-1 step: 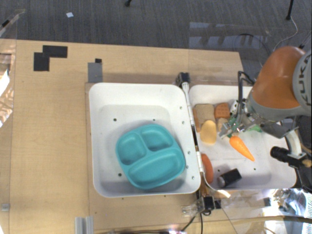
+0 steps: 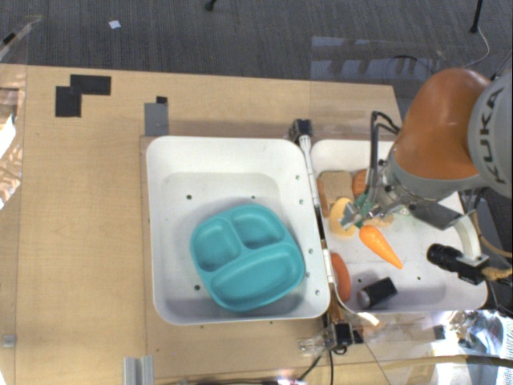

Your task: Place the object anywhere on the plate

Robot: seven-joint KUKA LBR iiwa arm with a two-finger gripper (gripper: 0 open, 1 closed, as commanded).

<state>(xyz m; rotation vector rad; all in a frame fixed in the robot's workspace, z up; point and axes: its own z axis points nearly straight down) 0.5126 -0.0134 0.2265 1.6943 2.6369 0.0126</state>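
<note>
A teal divided plate (image 2: 244, 255) lies in the left bin (image 2: 172, 167), with nothing on it. My gripper (image 2: 361, 208) is down in the right bin (image 2: 433, 295), near its left wall. It hangs just over a pale yellow piece (image 2: 342, 216), with an orange carrot (image 2: 381, 245) right below it in the view. The wrist hides whether anything is gripped. The arm's orange band (image 2: 437, 127) covers the bin's far right part.
The right bin also holds a red-orange rounded item (image 2: 340, 275) against the left wall, a black cylinder (image 2: 377, 292) near the front, a brown flat piece (image 2: 333, 187) and an orange item (image 2: 360, 183) partly under the wrist. A divider rail (image 2: 314, 191) separates the bins.
</note>
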